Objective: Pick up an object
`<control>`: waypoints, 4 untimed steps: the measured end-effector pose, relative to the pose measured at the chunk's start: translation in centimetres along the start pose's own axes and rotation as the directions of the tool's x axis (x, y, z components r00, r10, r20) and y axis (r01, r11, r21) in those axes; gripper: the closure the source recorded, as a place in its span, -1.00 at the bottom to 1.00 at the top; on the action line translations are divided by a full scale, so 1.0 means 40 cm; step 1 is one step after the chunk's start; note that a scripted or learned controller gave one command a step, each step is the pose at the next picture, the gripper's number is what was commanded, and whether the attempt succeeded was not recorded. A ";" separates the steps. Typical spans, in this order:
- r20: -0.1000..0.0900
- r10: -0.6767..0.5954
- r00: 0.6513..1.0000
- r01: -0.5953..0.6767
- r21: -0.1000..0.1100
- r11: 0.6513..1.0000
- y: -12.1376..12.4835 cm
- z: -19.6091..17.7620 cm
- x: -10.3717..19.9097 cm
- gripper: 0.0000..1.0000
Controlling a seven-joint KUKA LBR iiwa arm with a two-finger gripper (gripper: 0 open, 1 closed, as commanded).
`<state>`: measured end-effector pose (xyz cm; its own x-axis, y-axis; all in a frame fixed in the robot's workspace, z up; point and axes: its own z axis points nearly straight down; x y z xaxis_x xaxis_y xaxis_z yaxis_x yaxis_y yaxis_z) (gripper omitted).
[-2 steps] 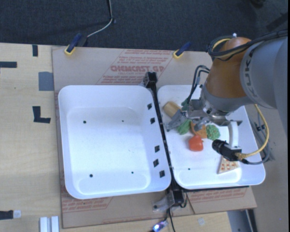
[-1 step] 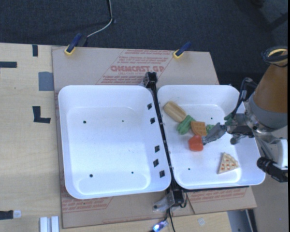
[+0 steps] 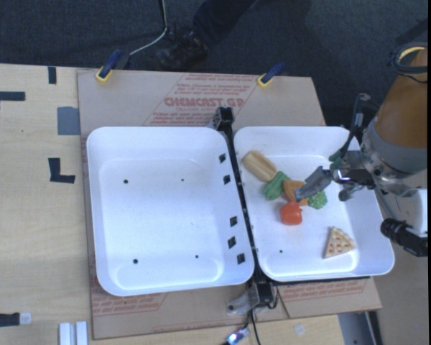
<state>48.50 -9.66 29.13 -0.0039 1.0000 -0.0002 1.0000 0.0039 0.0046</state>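
Note:
The right bin (image 3: 310, 273) holds several toy foods. A tan bread roll (image 3: 259, 165) lies near the divider, with a green leafy piece (image 3: 275, 187) and an orange piece (image 3: 294, 188) just below it. A red tomato-like piece (image 3: 292, 214) sits under those, and a small green piece (image 3: 319, 201) lies to its right. A tan wedge with a grid pattern (image 3: 337, 242) rests near the bin's front right corner. My gripper (image 3: 312, 186) reaches in from the right and hangs low over the orange and small green pieces, partly hiding them.
The left bin (image 3: 158, 214) stands beside the right one, joined by a black divider (image 3: 233, 192). Both rest on a cardboard sheet (image 3: 194, 99) held by clamps. The arm's body (image 3: 399, 135) looms over the right bin's right rim.

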 end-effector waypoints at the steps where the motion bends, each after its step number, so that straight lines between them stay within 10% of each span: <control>1: -0.002 -0.003 1.000 0.003 0.011 1.000 0.139 0.196 0.127 -1.00; 2: 0.001 0.006 1.000 -0.006 0.007 1.000 0.093 0.153 0.053 -1.00; 3: 0.003 0.007 1.000 -0.007 0.005 1.000 0.101 0.528 -0.027 -1.00; 4: 0.002 0.001 1.000 -0.001 -0.003 1.000 0.298 0.417 -0.049 -1.00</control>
<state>60.48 -11.59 12.52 -0.0026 1.0000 -0.0027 1.0000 0.0026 0.0080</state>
